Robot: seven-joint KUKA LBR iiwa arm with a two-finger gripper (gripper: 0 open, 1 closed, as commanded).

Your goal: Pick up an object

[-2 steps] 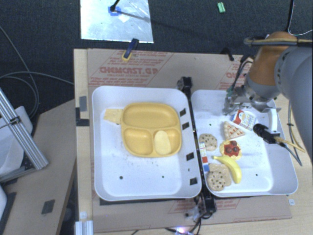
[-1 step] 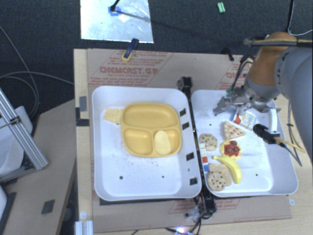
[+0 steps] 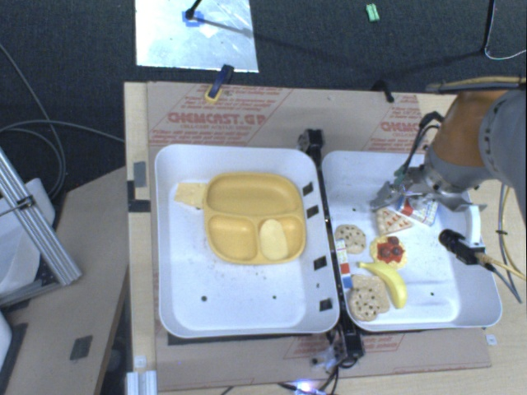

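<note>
I am seeing the hand [image 3: 394, 197] hanging low in the upper part of the right bin [image 3: 473, 307], at the right of the frame; whether it is spread or pressed together I cannot tell, since the metal parts are blurring into one another. Just below it is lying a pizza slice toy [image 3: 393, 220], pale with red spots, and beside that a small white carton [image 3: 422, 212]. Lower down, toward the frame's lower middle, are sitting a tart with red topping [image 3: 389, 252], a banana [image 3: 389, 281], and three cookies [image 3: 352, 238] along the bin's left wall.

I am judging the pizza slice the nearest target. It is looking flat and thin, so I would be descending fully to the bin floor, straddling its narrow width.

The left bin [image 3: 177, 303] is carrying a yellow divided tray [image 3: 247, 212].
</note>
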